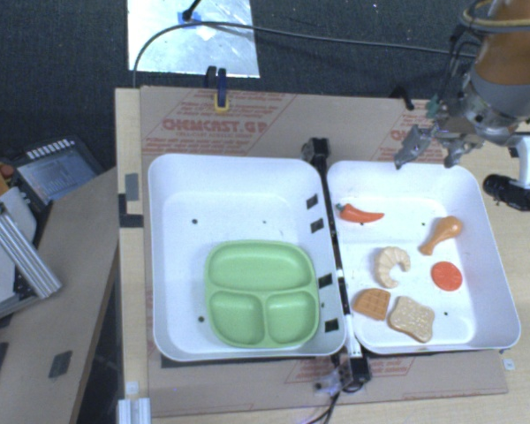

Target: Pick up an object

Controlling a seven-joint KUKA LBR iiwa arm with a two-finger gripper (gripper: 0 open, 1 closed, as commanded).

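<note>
My gripper [434, 153] hangs above the far edge of the right bin [490, 237], its two fingers spread open with nothing between them. Below it in that bin lie a red chili pepper [360, 214], a chicken drumstick [442, 233], a croissant [392, 265], a red tomato slice [447, 276], a cracker [371, 304] and a slice of toast [412, 318]. The chili pepper is the nearest item, lower left of the fingers.
The left bin [172, 237] holds a green three-compartment plate [261, 291]. Black clips [319, 151] sit along the seam between the bins. A cable crosses the back of the bench, and grey equipment [18, 228] stands at the left.
</note>
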